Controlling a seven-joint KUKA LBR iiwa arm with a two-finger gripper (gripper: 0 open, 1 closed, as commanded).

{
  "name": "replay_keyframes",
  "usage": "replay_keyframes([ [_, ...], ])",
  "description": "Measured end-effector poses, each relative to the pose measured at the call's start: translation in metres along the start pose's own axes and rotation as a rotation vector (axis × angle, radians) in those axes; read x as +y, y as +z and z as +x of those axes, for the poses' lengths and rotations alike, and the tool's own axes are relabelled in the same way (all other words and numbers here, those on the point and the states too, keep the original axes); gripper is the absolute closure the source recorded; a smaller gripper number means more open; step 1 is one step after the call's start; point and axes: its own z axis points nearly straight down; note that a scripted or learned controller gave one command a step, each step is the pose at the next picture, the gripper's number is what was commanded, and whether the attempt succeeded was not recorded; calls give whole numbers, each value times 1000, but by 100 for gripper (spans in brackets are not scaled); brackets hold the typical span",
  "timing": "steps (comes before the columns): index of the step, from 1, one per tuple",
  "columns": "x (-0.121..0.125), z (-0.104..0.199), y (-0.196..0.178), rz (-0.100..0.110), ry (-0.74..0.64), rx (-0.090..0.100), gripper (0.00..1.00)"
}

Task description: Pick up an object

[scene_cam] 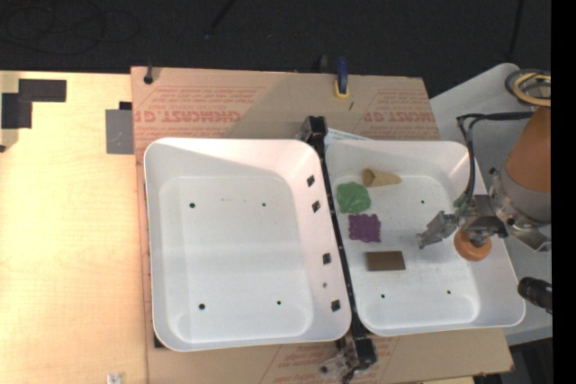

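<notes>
The right bin (486,310) holds a green lump (353,197), a purple lump (364,228), a flat brown block (385,261) and a tan cone-shaped piece (381,179). My gripper (437,231) reaches in from the right and hangs low over the bin's right half, well to the right of the purple lump and the brown block. A small orange round thing (472,245) sits close against the gripper's right side. I cannot tell whether it is an object or part of the tool.
The left bin (162,283) stands beside the right one, with black clips (326,258) along the shared wall. Both rest on cardboard (225,108). A wooden bench top (63,238) lies to the left. A cable (468,148) loops near the arm.
</notes>
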Motion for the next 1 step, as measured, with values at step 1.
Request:
replay_keyframes([
  [1,-21,25,-129,-15,-2,-3,0],
])
